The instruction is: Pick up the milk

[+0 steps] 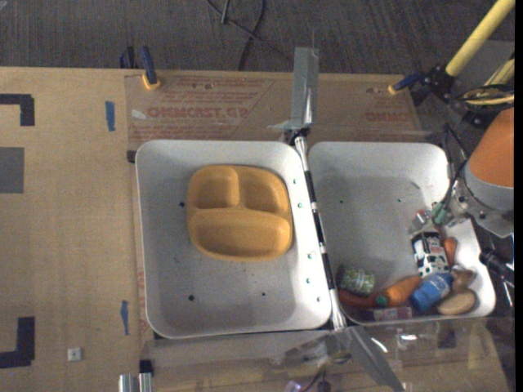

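Note:
The milk (429, 251) looks like a small white carton with black markings. It lies near the right wall of the right bin (368, 186), among other toy foods. My gripper (433, 216) hangs at the bin's right side, just above and behind the carton. The grey wrist and orange band (497, 158) rise behind it at the right edge. Nothing visibly sits between the fingertips, and the gripper appears apart from the carton.
A blue bottle (431, 291), an orange carrot (398, 290), a brown piece (456, 303) and a green can (357, 280) crowd the right bin's front corner. A yellow divided plate (239, 211) lies in the left bin (163, 284).

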`<state>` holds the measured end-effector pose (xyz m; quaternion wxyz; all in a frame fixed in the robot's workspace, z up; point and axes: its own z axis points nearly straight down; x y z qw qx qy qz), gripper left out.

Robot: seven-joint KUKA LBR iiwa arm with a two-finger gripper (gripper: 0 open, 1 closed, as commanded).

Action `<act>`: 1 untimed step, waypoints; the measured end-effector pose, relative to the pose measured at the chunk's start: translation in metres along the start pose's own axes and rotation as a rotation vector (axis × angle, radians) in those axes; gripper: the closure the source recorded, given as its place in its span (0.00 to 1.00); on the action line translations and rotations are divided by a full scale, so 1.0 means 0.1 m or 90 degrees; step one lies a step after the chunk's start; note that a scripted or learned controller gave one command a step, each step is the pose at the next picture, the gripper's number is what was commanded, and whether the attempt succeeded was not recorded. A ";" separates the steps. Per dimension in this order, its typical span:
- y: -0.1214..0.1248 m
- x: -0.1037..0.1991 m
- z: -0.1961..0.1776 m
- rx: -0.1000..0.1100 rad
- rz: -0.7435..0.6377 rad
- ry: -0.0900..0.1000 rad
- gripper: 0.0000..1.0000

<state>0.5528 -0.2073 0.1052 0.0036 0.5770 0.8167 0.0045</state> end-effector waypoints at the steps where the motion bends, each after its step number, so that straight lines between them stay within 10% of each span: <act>1: -0.01 -0.01 0.01 0.002 0.001 -0.001 0.00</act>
